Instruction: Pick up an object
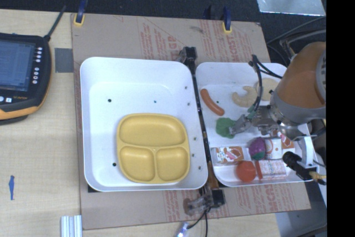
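1. Nearest the lens, rising at the right: grey arm with orange band (pixel 302 83), bent down over the right shallow white plastic bin (pixel 222 70).
2. Far left: black-and-orange control tablet with dark screen (pixel 16 76), lying on the pale wooden bench (pixel 39 164), well apart from both bins.
3. Under both bins: one flat sheet of brown cardboard (pixel 138 41), held at its far edge by two blue clamps (pixel 80 10).
4. In the left shallow white plastic bin (pixel 94 80): one smooth yellow plastic tray with three compartments (pixel 152 148), one wide and two smaller.
5. In the right bin, pickable things, one of each: glossy red-orange toy sausage (pixel 212 101); lumpy green toy vegetable (pixel 223 129); flat white-and-red packet (pixel 228 155); round red toy tomato (pixel 246 171); curved beige piece (pixel 244 99); round purple toy (pixel 257 147); small red-and-white carton (pixel 272 167).
6. Two-finger metal gripper (pixel 237 126), low in the right bin, tip against or just beside the green toy vegetable; contact unclear; released or clenched, cannot tell; nothing plainly grasped.
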Robot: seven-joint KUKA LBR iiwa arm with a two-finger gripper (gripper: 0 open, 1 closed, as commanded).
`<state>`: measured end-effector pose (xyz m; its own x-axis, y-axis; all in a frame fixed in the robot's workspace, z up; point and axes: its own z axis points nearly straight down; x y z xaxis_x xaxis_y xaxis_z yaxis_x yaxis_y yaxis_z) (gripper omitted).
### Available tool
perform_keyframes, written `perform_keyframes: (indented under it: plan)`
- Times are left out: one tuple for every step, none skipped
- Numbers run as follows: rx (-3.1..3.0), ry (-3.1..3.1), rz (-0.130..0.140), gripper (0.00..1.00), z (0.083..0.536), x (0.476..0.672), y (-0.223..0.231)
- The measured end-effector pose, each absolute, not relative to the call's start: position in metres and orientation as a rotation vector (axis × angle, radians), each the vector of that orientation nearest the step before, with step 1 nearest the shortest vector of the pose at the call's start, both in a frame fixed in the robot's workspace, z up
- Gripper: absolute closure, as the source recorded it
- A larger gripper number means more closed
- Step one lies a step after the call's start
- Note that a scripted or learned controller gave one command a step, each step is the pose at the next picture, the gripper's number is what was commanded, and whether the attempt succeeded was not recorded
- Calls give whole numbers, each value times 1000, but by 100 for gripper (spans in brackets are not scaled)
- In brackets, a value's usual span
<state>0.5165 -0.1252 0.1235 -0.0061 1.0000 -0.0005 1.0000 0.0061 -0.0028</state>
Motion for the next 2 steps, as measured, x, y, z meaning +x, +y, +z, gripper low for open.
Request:
perform_keyframes:
  plan:
    - [-2215,-2256,-33,0,98,500,-182]
    - [-2222,-2263,-25,100,108,500,-187]
